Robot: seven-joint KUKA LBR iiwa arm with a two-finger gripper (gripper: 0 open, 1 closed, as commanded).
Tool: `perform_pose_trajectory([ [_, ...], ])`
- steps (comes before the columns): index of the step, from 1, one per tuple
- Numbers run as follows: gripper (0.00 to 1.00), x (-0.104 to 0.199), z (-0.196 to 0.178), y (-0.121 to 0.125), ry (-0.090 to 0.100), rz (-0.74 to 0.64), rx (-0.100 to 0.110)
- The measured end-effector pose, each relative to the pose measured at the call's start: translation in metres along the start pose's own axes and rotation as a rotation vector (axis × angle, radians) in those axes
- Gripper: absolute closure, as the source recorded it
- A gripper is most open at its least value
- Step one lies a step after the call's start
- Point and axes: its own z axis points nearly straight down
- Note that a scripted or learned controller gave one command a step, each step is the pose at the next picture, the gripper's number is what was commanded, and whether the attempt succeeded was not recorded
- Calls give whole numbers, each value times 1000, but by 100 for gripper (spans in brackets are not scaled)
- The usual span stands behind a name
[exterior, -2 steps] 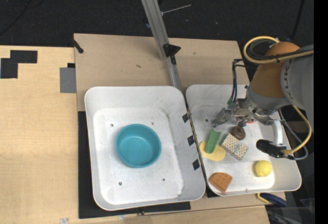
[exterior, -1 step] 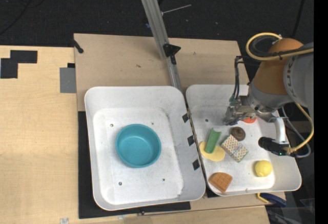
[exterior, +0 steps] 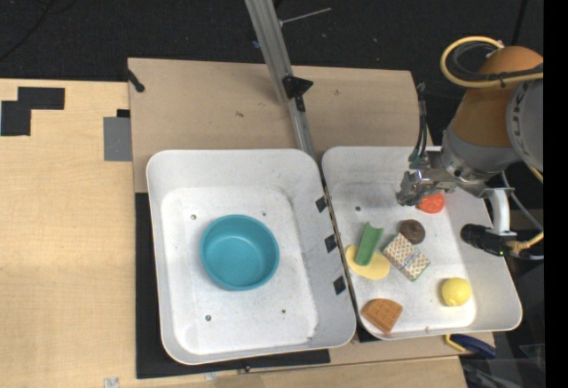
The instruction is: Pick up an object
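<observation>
You see the gripper (exterior: pixel 417 188) low over the upper part of the right bin (exterior: pixel 355 166), its tip just left of a small red object (exterior: pixel 432 203) — whether it is open, closed or gripping anything, you cannot tell. Below it lie a brown disc (exterior: pixel 411 231), a green block (exterior: pixel 369 243) on a yellow piece (exterior: pixel 374 268), a checkered block (exterior: pixel 406 256), a yellow ball (exterior: pixel 455 291) and a waffle-like piece (exterior: pixel 382 314). The left bin (exterior: pixel 169 173) holds a teal bowl (exterior: pixel 239 251) — well apart from the arm.
</observation>
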Motion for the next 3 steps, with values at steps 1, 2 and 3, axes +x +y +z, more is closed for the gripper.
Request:
perform_pose_trajectory([
  [1,100,-4,-44,-4,-1,0,-3],
  [2,100,-7,-98,-13,-1,0,-4],
  [3,100,35,-91,-18,1,-3,0],
])
